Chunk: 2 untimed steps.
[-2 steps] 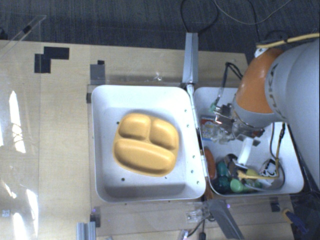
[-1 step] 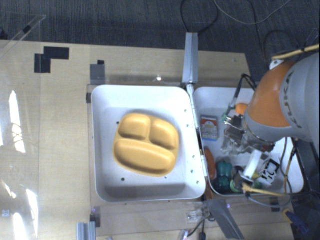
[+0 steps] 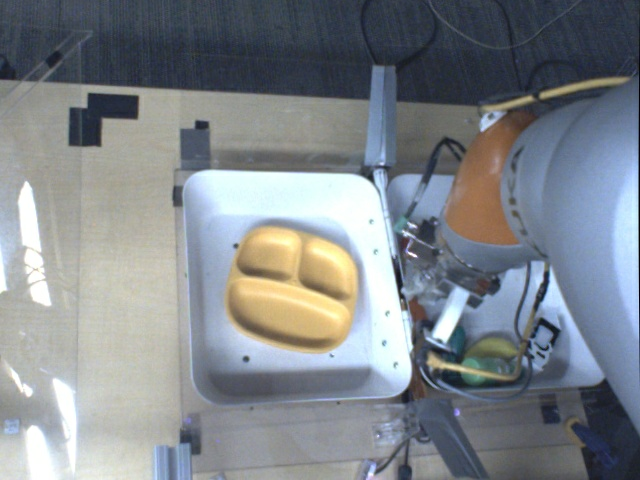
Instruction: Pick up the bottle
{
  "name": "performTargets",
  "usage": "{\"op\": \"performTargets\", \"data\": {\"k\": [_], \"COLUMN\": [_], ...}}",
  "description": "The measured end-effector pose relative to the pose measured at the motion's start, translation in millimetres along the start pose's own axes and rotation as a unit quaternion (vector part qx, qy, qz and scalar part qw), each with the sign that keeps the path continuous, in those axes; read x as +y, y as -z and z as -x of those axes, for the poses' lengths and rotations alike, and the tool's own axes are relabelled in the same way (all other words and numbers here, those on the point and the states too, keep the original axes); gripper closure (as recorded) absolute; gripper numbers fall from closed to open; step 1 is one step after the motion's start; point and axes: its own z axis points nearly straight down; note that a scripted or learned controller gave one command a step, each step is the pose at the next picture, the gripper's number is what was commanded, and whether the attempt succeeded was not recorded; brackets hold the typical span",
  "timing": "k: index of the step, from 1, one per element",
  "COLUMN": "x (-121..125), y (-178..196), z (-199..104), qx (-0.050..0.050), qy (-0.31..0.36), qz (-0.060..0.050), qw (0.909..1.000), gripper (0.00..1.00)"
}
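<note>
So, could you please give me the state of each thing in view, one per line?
yellow divided tray: lying flat in the left bin, apart from its walls.
left bin: holds the yellow tray.
right bin: mostly covered by the arm.
arm: reaching down into the right bin.
gripper: low over the right bin's left side; grip unclear.
bottle: lying tilted beneath the gripper, partly hidden.
</note>
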Motion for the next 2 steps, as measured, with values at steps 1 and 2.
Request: {"op": "performTargets", "data": {"k": [1,2], "x": [0,-41], "y": [0,-1], "z": [0,-36], "qx": [0.000,-0.001], "qy": [0.000,-0.023], "qz": [0.000,-0.001], "qw": [1.0000,0.9997], "gripper": [0.00,0.00]}}
